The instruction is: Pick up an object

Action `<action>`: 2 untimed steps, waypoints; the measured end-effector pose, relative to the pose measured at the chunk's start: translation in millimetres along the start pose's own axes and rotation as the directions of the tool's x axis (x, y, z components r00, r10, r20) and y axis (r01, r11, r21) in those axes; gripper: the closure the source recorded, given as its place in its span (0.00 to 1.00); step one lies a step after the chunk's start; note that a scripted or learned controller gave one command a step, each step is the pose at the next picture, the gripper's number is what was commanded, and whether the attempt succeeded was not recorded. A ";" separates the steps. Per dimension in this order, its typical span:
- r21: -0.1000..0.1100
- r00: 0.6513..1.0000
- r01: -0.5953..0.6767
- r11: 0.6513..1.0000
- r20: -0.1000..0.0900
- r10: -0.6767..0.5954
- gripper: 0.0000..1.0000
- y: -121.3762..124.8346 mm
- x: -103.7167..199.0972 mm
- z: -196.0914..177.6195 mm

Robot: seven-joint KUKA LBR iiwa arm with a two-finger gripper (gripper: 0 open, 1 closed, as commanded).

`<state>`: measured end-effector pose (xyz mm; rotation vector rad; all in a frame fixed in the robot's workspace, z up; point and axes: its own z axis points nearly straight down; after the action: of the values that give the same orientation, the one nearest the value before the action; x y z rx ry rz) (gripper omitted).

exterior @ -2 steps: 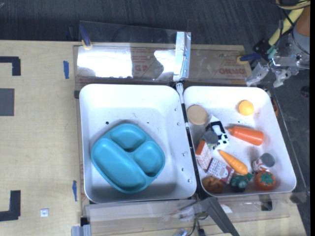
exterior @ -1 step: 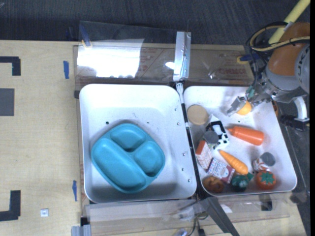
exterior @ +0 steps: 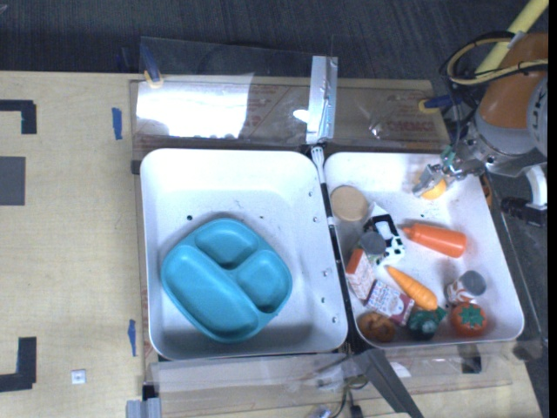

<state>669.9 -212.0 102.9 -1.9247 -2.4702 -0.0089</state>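
Grey arm with orange band (exterior: 509,103) in from 3 o'clock, over the top right corner of the right shallow white bin (exterior: 500,259). Two-finger gripper (exterior: 439,174) at 1 o'clock of that bin, low over the floor near the back wall. Open or closed: cannot tell, too small and cluttered. Small yellow-orange piece (exterior: 432,191) just beside the gripper tip at its 7 o'clock; held or merely lying there, cannot tell.

Rest of the right bin:
- Tan round disc-topped cup (exterior: 350,203) at 10 o'clock, near the divider.
- Black-and-white toy figure (exterior: 386,238) near centre.
- Fat orange cylinder-shaped carrot (exterior: 435,239) at the figure's 3 o'clock, lying across.
- Slim orange carrot (exterior: 412,287) at 6 o'clock of the figure, tilted.
- Red-and-white printed packet (exterior: 383,297) touching the slim carrot at 9 o'clock.
- Orange-red small box (exterior: 356,261) by the left wall.
- Brown round lump (exterior: 377,325), dark green lump (exterior: 424,323) and red tomato-shaped toy (exterior: 470,319) in a row along the front wall.
- Grey round knob (exterior: 473,280) above the tomato at 12 o'clock.

Left shallow white bin (exterior: 174,181): blue three-compartment plastic plate (exterior: 228,277), centred toward 6 o'clock.
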 end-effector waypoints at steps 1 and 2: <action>0.007 0.981 -0.191 0.981 -0.007 0.191 1.00 -1.1 -0.5 12.7; 0.004 0.989 -0.150 0.989 0.001 0.150 1.00 -1.6 1.4 12.5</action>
<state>668.0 -210.9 90.4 -2.1037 -2.3162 -0.0014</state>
